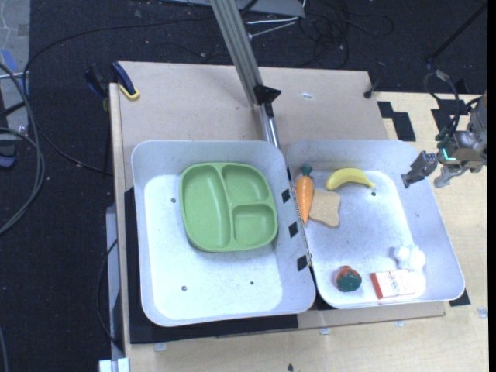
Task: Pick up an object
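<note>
The right bin (418,208) holds a yellow banana (350,179), an orange carrot (304,195) and a slice of bread (326,210) near its far left. A red and green fruit (348,278), a red and white carton (396,284) and a small white crumpled lump (408,256) lie at its near side. My gripper (428,174) hangs over the bin's far right rim. Its fingers are spread open with nothing between them. It is well to the right of the banana and touches no object.
The left bin (155,239) carries a green divided plate (230,206). A slanted metal pole (240,45) rises from the joint between the bins at the back. Black clips (297,227) sit along the shared rim. A bare wooden bench surrounds the bins.
</note>
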